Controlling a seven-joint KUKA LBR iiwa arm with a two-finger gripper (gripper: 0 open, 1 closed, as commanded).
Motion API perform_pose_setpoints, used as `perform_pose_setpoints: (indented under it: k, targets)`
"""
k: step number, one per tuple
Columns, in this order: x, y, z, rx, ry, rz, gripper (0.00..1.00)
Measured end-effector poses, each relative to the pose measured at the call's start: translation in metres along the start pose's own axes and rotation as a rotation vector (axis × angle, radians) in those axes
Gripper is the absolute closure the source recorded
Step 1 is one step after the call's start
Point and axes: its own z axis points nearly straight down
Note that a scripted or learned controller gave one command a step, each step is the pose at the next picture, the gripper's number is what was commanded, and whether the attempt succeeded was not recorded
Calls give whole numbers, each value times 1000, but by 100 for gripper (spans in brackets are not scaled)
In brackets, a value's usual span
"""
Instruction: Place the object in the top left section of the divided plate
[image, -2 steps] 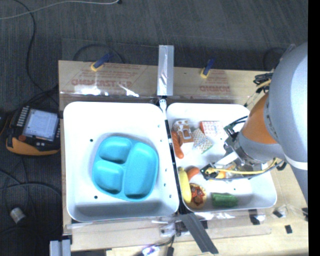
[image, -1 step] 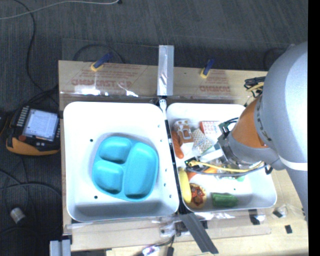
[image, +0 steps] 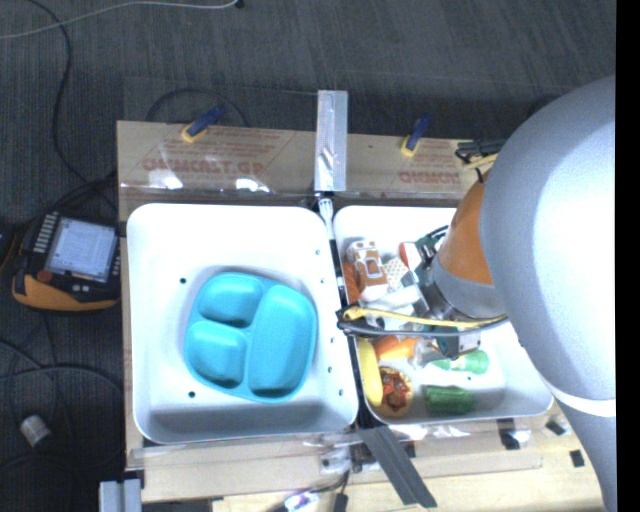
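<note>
A blue divided plate (image: 250, 335) lies in the left bin (image: 160, 260). It has a top left section (image: 232, 298), a smaller one below it and a large one on the right, all bare. My gripper (image: 438, 340) is lowered into the right bin (image: 520, 395), over a pile of small objects. The grey arm and its orange band (image: 465, 250) hide most of the wrist. A yellow cable (image: 410, 318) runs across in front of the gripper. I see no object between the fingers.
The right bin holds several items: an orange and white toy (image: 365, 262), a white piece (image: 385, 295), a yellow banana shape (image: 368, 375), a red-brown item (image: 393, 388), a green bottle (image: 462, 363) and a green block (image: 448, 400). A divider wall (image: 338, 300) separates the bins.
</note>
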Motion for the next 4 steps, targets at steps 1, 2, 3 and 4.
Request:
perform_pose_setpoints:
  k: [1,2,3,4]
  targets:
    - [15,-77,0,0,-1,-3,100]
    - [86,17,-71,-2,0,-29,100]
    - [6,-27,0,2,-3,1,100]
    - [15,-75,0,1,-1,-2,100]
